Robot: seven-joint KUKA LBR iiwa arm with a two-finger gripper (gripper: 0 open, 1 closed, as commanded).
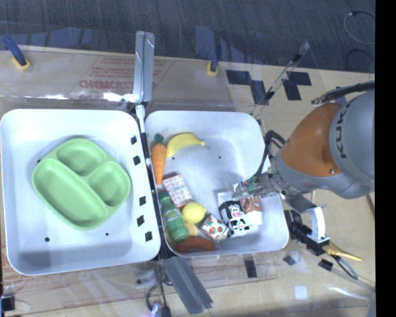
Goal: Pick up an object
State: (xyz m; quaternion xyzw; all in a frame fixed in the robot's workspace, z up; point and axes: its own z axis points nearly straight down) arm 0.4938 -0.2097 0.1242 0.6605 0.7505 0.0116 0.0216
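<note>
The right bin (214,116) holds a yellow banana (183,141), an orange carrot (158,162), a small red-and-white carton (177,189), a lemon (193,211), a green bottle (172,218), a fruit-printed carton (212,228), a red item (195,244) and a black-and-white cow-print carton (237,218). My gripper (249,190) is low over the bin's right side, just above the cow-print carton and a brown item (253,205). The wrist hides whatever is between its tips.
The left bin (26,243) holds a green divided plate (82,182). Most items crowd the right bin's front and left wall. Bare floor shows at the right bin's back centre. The arm's orange band (313,144) hangs over the bin's right rim.
</note>
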